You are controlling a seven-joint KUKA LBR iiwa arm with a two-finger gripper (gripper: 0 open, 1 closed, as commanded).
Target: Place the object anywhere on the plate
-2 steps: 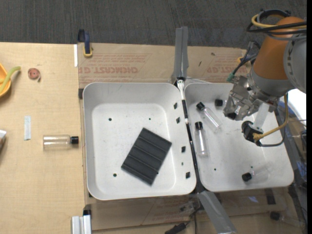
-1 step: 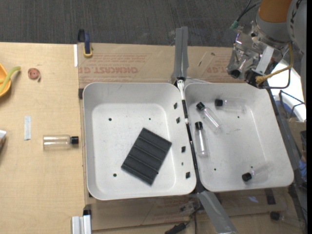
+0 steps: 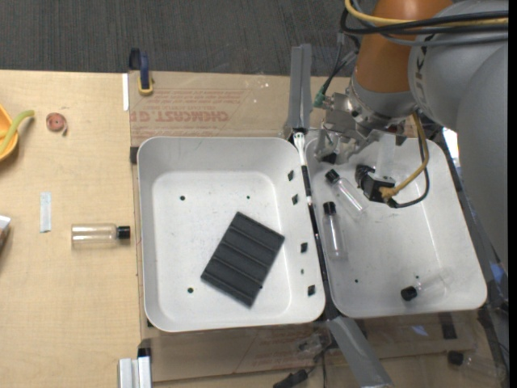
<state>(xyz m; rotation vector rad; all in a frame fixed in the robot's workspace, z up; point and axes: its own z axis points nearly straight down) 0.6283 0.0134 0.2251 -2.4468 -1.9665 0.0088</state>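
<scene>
- Nearest the camera, a small clear bottle with a black cap [image 3: 426, 288] lies near the front right corner of the right bin [image 3: 452, 241].
- In the left bin [image 3: 161, 297], a dark ribbed plate [image 3: 243, 259] lies flat and tilted, a bit right of the middle.
- Another clear tube with a black cap [image 3: 333, 229] lies along the left wall of the right bin.
- A third clear tube [image 3: 346, 190] lies just behind it, close under the arm.
- On the wooden surface [image 3: 73, 297], left of the bins, a clear bottle with a black cap [image 3: 100, 233] lies on its side.
- The pincer [image 3: 335, 153] hangs over the back left corner of the right bin, well apart from the plate. Whether it is open or closed cannot be told.
- Farther back sits the orange band [image 3: 396, 43] of the grey arm.
</scene>
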